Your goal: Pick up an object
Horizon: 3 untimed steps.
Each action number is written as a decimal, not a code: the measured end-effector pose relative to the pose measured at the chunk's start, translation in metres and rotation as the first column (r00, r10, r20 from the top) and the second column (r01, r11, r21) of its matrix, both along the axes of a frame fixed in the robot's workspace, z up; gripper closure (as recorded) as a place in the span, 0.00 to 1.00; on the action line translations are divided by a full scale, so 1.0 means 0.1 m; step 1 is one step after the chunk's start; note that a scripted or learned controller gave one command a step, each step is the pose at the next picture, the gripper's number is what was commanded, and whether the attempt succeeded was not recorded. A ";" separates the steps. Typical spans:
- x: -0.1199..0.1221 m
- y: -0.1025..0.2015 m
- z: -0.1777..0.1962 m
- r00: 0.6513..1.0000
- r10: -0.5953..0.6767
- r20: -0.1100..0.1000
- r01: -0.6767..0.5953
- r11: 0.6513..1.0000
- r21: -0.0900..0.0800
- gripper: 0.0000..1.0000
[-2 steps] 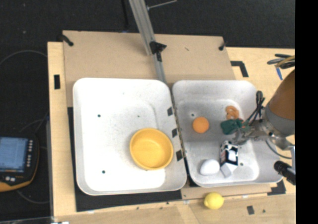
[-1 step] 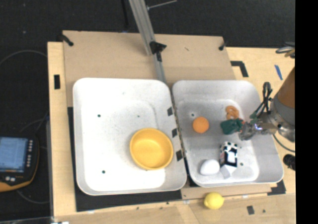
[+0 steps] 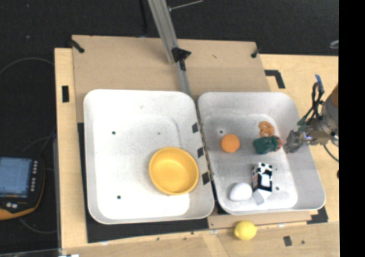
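Claw [image 3: 292, 141] low over the right bin's [image 3: 239, 107] 3 o'clock rim, tips aimed toward 9 o'clock; released or clenched, cannot tell. Just beside, at its 9 o'clock: dark green toy [image 3: 266, 145], nearly touching. Orange-brown piece [image 3: 266, 129] at the toy's 12 o'clock. Orange ball [image 3: 230, 143] farther toward 9 o'clock. Black-and-white block [image 3: 263, 176] and white lump [image 3: 240, 191] toward 7 o'clock.

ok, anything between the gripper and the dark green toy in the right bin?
Nothing visible. The gripper sits at the right bin's right edge, right beside the dark green toy; the orange-brown piece lies just behind.
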<state>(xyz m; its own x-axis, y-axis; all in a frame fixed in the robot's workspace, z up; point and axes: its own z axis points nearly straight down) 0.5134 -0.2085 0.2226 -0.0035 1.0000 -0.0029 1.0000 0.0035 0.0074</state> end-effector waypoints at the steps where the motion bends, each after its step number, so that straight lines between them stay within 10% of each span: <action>1: 0.09 -0.06 0.59 1.000 0.000 0.001 0.000 1.000 -0.001 1.00; 3: 0.43 0.94 0.57 1.000 -0.001 -0.006 0.001 1.000 0.002 1.00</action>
<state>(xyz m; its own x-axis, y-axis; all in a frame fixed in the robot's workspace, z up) 0.5564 -0.1147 0.2796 -0.0029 1.0000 -0.0005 1.0000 0.0029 0.0014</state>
